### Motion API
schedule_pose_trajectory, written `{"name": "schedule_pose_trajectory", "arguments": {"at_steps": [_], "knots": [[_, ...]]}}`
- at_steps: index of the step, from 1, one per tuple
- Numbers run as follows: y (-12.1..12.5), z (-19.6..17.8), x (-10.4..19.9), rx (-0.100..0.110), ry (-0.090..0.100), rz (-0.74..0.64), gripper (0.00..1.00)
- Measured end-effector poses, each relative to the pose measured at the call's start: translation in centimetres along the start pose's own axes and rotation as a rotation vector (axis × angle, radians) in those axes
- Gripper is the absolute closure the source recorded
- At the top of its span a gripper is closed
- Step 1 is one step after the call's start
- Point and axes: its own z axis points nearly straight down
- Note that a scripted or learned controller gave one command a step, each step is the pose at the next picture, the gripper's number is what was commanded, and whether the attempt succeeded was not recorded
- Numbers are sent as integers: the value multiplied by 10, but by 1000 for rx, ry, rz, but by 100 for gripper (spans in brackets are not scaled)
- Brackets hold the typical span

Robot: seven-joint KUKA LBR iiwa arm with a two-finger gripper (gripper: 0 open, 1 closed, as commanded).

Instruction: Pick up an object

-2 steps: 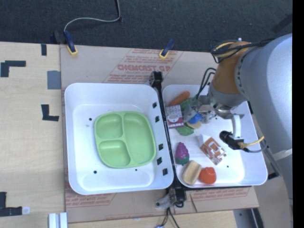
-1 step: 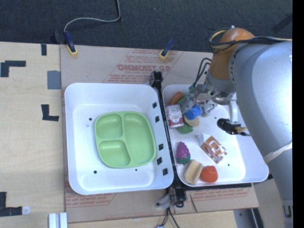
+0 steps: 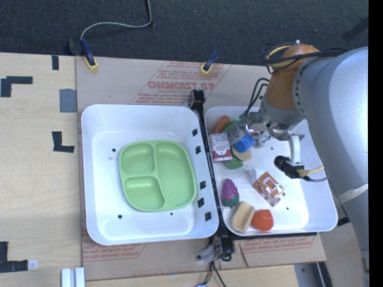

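The right bin (image 3: 317, 211) holds several small items. An orange carrot-like piece (image 3: 221, 123) lies at its far left corner, with a red and white carton (image 3: 220, 147) just below it. A blue item (image 3: 243, 144) rests on a yellow and green piece (image 3: 235, 158) in the upper middle. My gripper (image 3: 254, 128) is low in this bin, right above and touching close to the blue item, its tip masked by the wrist. Lower down lie a purple grape bunch (image 3: 229, 191), an orange and white packet (image 3: 268, 188), a tan bread roll (image 3: 242, 216) and a red tomato (image 3: 262, 220).
The left bin (image 3: 99, 160) holds a green divided plate (image 3: 157, 175). A black divider clip strip (image 3: 203, 154) runs between the bins. The grey arm (image 3: 335, 100) covers the right bin's far right side. A black cable connector (image 3: 287, 166) hangs beside the wrist.
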Motion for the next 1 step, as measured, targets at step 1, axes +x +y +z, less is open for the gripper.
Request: {"name": "schedule_pose_trajectory", "arguments": {"at_steps": [1], "knots": [[21,3,1,51,5,5,0]]}}
